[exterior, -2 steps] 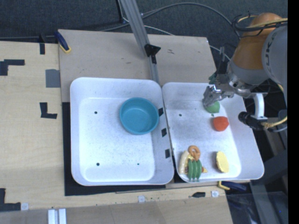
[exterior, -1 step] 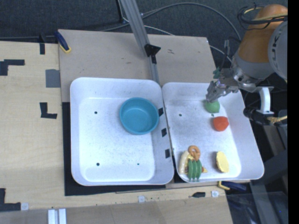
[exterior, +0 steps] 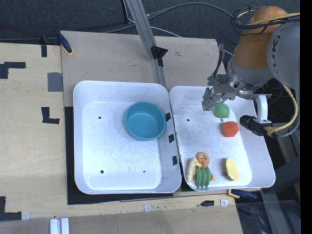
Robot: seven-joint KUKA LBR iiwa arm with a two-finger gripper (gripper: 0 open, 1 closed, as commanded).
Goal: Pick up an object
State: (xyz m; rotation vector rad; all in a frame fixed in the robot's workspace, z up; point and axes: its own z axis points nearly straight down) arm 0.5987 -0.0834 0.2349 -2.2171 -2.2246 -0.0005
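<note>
Reaching in from the right, the grey arm (exterior: 273,48) puts its gripper (exterior: 212,101) over the right bin (exterior: 190,126); grip state: cannot tell. Two white bins side by side. Left bin (exterior: 92,145) holds one blue bowl (exterior: 145,121). Right bin holds four items: one green ball (exterior: 222,110) just beside the gripper, one red ball (exterior: 229,128) below it, one yellow-green toy cluster (exterior: 201,168) and one yellow piece (exterior: 232,169) near the front rim.
</note>
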